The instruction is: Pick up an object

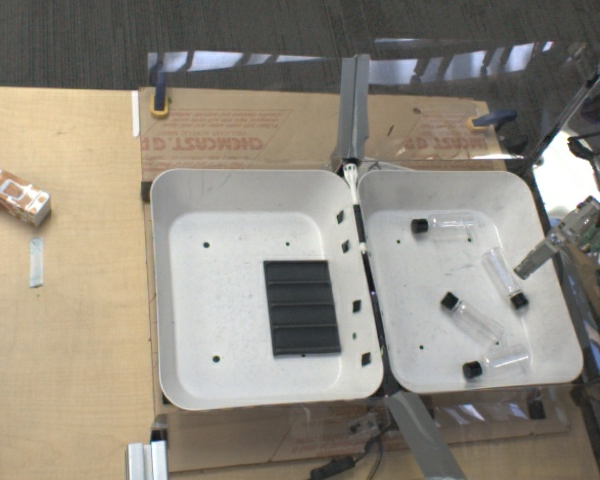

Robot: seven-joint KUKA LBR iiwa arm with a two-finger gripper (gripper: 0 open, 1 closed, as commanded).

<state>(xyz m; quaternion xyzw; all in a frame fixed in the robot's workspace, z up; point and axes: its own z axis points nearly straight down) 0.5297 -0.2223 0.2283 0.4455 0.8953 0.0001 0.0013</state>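
Right bin (540, 203): four clear vials with black caps. One lies near the back (448, 227); one by the right wall (503, 275), cap toward the front; one mid-bin (472, 317); one at the front (500, 363).

Left bin (180, 208): one black ribbed block (302, 307), flat, near the middle.

Gripper (532, 261): at the right bin's right edge, tip just beside the right-wall vial. You cannot tell from here whether it is released or clenched; nothing is seen in its grasp.

Hazards, as judged:
- Vials are round and smooth. An off-centre close would likely roll or squirt one aside.
- The nearest vial lies close to the sloped wall, so a finger could strike the wall first.
- The mid-bin and front vials lie near each other; a reach there could nudge both.
- Clear glass on white may mislead you about the vial's true edge.
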